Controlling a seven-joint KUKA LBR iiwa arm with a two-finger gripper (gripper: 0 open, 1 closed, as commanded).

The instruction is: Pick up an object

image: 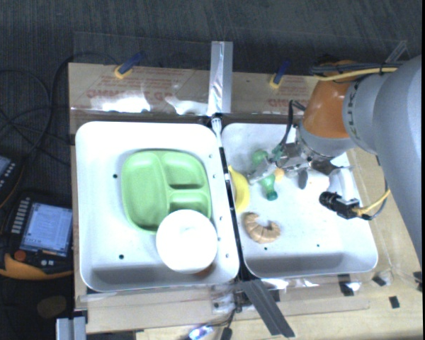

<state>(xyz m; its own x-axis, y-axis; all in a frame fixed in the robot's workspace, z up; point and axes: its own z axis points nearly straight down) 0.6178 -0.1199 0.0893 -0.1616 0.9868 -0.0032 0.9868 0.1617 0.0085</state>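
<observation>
Setting: dark carpeted floor around a bench topped with brown board and clear plastic sheeting, clamps along its far edge.
Left bin: shallow, white; holds a green divided plate and, overlapping that plate's near corner, a white round bowl.
Right bin: shallow, white; touches the left bin along a shared middle wall.
Yellow object: banana-like, lying against the middle wall inside the right bin.
Green objects: small, one upper and one lower, near the bin's far centre, just beside the pincer.
Croissant-shaped toy: tan, curved, on the bin floor nearer the front, apart from the others.
Arm: grey with orange band, entering from the right over the right bin.
Pincer: low over the right bin's far half, next to the green objects; opening and any hold cannot be told at this angle.
Floor, left: a tablet-like screen and cables.
</observation>
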